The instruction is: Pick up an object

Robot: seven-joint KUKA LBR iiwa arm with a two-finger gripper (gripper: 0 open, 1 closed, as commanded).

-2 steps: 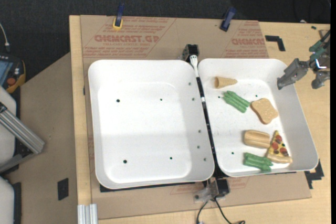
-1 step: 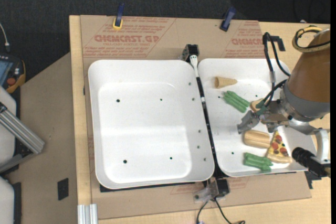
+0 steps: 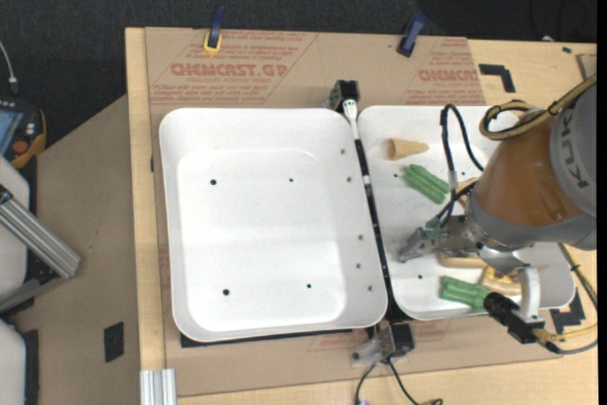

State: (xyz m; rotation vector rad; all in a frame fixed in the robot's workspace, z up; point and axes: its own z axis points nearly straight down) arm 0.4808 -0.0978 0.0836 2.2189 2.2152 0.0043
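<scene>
My own wrist [image 3: 531, 194] covers much of the right bin [image 3: 379, 133], so its far side beyond my orange band is hidden. My jaws sit too small and dark to tell how they stand. A wooden piece [image 3: 474, 253] lies partly under my wrist. The green object [image 3: 465, 291] nearest the bin's front rim is half covered by my black fitting [image 3: 507, 313].

Single fixed camera above, slanting down over both bins [image 3: 171, 204].
</scene>
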